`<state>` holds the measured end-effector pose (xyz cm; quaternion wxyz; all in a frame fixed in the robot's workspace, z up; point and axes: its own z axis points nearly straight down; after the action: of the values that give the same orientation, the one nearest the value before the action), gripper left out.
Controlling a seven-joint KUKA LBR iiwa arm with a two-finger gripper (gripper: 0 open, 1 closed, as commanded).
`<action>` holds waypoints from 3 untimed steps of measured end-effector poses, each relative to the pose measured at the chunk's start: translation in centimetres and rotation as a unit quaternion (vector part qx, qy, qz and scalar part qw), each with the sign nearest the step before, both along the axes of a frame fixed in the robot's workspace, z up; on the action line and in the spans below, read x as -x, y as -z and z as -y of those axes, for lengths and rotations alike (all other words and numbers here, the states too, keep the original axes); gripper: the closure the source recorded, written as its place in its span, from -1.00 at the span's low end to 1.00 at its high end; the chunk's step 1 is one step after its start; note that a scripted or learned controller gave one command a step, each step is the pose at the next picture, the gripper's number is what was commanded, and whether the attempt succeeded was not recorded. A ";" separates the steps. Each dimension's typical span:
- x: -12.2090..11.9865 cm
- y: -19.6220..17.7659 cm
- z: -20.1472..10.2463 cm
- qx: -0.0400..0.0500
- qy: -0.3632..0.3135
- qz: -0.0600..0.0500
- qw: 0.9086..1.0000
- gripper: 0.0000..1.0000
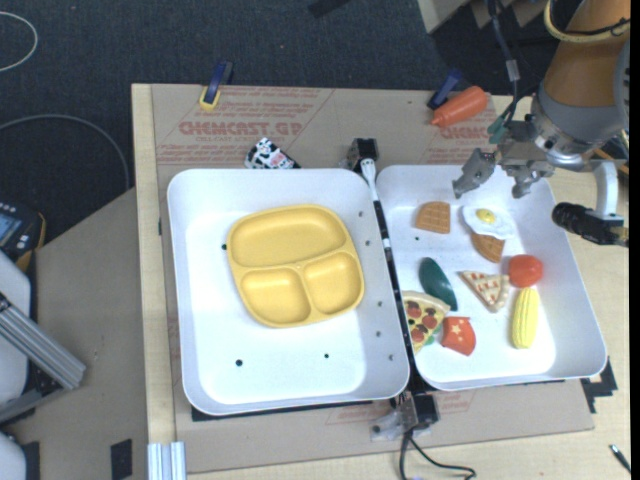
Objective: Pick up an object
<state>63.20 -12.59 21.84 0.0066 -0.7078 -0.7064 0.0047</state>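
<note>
- Gripper [500, 176] hanging over the far edge of the right bin [585, 313], fingers spread, nothing between them.
- Nearest thing to pick: fried egg toy [487, 219], directly below the fingertips toward the near edge, apparently lying partly on a brown toast-like piece [490, 246].
- Just beside it toward the left bin [200, 298]: a tan cracker-like square [434, 217], near the far edge of the right bin.
- Farther toward the near edge: tomato [525, 269], corn cob [524, 317] with long axis running far-to-near, pizza slice [486, 289], green pepper [437, 282].
- Judged: short drop and a slight shift toward the near edge needed to straddle the egg.
- Risk: flat egg likely hard to pinch.
</note>
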 end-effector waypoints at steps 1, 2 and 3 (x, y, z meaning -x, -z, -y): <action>-0.3 -0.9 0.0 0.001 -0.001 0.007 1.000 -1.00; -0.6 3.5 -0.4 0.001 -0.002 0.005 1.000 -1.00; -0.4 9.7 -1.1 0.001 -0.002 0.005 1.000 -1.00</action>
<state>63.63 -11.46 12.15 0.0028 -0.7064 -0.7078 0.0017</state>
